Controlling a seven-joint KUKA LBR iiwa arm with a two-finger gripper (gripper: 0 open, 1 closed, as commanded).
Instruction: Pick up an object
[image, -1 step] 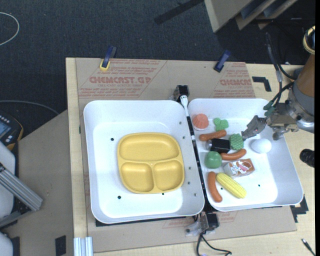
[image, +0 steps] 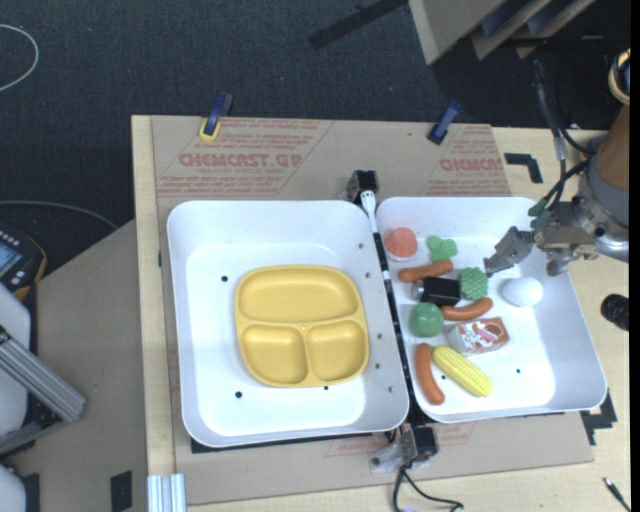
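Note:
The right bin (image: 575, 330) holds several toy foods: an orange-red round piece (image: 402, 241), green pieces (image: 441, 247) (image: 474, 282) (image: 426, 319), sausages (image: 425, 270) (image: 466, 310) (image: 427, 372), a black block (image: 438, 291), a red-and-white packet (image: 483, 335), a corn cob (image: 461, 371) and a white egg (image: 521, 292). My gripper (image: 528, 262) hangs over the bin's upper right part, just above the egg. Its fingers are spread apart, open, with nothing between them.
The left bin (image: 200, 330) holds a yellow divided tray (image: 300, 325). A black divider strip (image: 380, 270) runs between the bins. Clamps (image: 212, 118) (image: 444, 122) sit at the board's far edge. Cables (image: 560, 150) hang near the arm on the right.

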